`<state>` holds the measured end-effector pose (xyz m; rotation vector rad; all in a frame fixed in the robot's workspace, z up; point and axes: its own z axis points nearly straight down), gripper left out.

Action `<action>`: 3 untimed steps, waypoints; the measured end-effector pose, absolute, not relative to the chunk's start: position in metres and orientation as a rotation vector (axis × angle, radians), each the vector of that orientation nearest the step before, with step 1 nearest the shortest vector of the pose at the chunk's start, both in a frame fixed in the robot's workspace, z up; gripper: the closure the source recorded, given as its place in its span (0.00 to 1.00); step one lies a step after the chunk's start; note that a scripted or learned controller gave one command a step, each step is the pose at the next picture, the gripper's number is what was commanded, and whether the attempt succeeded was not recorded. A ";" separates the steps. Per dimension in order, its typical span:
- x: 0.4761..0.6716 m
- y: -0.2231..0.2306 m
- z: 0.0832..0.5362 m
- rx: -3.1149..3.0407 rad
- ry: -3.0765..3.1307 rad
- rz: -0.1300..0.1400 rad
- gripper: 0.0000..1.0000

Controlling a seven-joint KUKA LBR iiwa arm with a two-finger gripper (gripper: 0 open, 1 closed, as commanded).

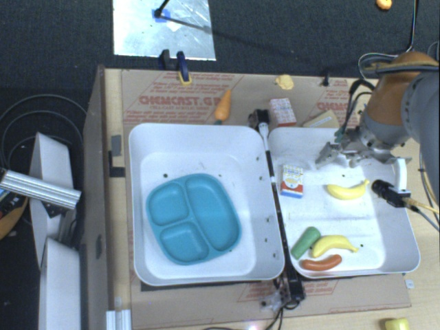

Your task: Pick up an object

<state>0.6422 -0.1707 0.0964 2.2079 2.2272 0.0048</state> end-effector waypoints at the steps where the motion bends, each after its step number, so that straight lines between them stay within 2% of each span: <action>1: 0.567 -0.197 0.083 2.228 2.221 -0.005 0.00; 2: 0.572 -0.194 0.096 2.215 2.221 0.003 1.00; 3: 0.578 -0.116 0.221 2.201 2.229 0.015 1.00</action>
